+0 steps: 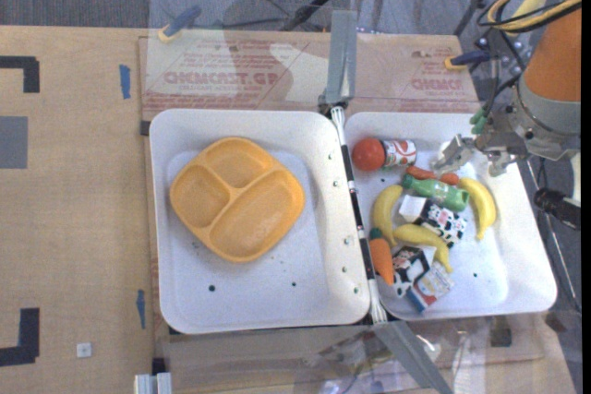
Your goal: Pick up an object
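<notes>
The right bin (526,272) holds a heap of toy food. A red-capped bottle (383,153) lies at its far left. A green bottle (434,191) lies across the middle between two bananas (385,206) (481,203), and a third banana (420,235) lies lower. A cow-patterned carton (443,222), a carrot (381,259) and a small box (428,287) lie near the front. My gripper (475,156) hangs over the far part of this bin, just above the green bottle and the right banana. Its fingers are spread open with nothing between them.
The left bin (185,300) bears an orange divided plate (236,197). A metal divider (354,217) runs between the two bins. The arm's grey body and orange band (557,60) and its cables crowd the right bin's far right corner.
</notes>
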